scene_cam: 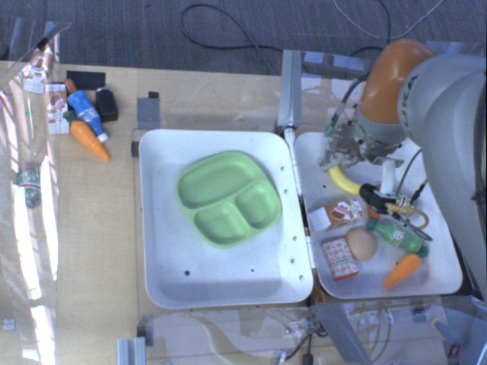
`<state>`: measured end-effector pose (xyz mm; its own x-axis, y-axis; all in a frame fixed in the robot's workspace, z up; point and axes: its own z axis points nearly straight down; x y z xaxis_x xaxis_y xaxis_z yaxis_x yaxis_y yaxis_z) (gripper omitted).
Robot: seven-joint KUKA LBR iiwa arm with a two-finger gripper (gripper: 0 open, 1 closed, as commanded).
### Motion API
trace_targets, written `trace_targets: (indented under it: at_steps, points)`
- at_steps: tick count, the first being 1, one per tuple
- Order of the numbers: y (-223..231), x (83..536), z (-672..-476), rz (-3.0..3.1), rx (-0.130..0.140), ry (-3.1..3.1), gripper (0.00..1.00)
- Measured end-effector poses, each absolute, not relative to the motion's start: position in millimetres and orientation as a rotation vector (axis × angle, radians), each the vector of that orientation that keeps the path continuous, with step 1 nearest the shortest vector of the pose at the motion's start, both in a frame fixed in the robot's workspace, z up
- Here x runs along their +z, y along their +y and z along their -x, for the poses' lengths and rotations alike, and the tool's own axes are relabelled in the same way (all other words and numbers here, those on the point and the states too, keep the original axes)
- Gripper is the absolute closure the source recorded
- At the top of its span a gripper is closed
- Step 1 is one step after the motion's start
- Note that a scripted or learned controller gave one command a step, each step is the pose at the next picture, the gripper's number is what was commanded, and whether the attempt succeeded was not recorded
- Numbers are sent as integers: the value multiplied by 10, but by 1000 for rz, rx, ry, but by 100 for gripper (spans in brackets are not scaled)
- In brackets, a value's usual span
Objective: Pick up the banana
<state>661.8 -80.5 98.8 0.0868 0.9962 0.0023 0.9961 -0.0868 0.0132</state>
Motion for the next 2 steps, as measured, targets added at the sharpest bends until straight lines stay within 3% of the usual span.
trace_targets:
  at_steps: [1,2]
  points:
    - [-845,1795,-6705,-2361,7,2065,100]
    - [-733,2318,-6544,-2198,6,2238,100]
